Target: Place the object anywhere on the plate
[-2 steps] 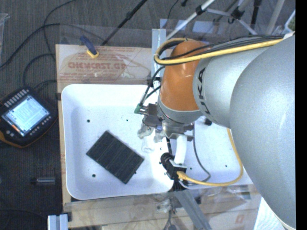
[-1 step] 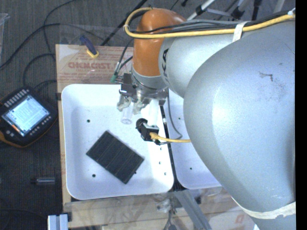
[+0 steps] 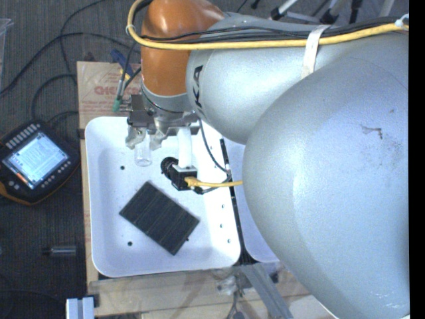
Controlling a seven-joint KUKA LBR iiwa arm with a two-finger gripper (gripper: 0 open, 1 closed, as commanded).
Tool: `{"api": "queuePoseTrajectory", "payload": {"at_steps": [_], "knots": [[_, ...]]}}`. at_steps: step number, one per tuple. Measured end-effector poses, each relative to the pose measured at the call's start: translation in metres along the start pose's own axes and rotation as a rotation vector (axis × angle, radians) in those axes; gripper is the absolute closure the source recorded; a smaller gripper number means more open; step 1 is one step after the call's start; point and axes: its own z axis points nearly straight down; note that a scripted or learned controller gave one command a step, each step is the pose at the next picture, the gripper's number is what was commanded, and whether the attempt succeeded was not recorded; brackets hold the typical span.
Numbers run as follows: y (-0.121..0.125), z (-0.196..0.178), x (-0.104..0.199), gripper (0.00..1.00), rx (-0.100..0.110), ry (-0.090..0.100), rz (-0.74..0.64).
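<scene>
A dark ribbed rectangular plate (image 3: 159, 217) lies turned at an angle in the front half of the left white bin (image 3: 106, 244). My gripper (image 3: 144, 145) hangs over the back part of this bin, a short way beyond the plate's far corner and slightly to its left. Its clear tips blend into the white floor, so whether anything sits between them is too unclear to tell. A black fitting with a yellow cable (image 3: 178, 175) hangs just right of the gripper, close to the plate's far edge.
The grey arm (image 3: 319, 165) with its orange band (image 3: 169, 38) covers the right bin and the back right of the view. A hand-held control pendant (image 3: 33, 158) lies on the floor to the left of the bench. Cardboard (image 3: 99, 88) sticks out behind the left bin.
</scene>
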Motion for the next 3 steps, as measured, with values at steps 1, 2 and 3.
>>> {"api": "queuePoseTrajectory", "payload": {"at_steps": [1,2,3], "knots": [[0.072,-0.025,-0.001,1.0,0.0,0.0,0.124],[0.043,-0.095,0.001,1.0,-0.001,0.001,-0.206],[0.029,-0.179,-0.01,1.0,-0.002,0.001,-0.438]]}}
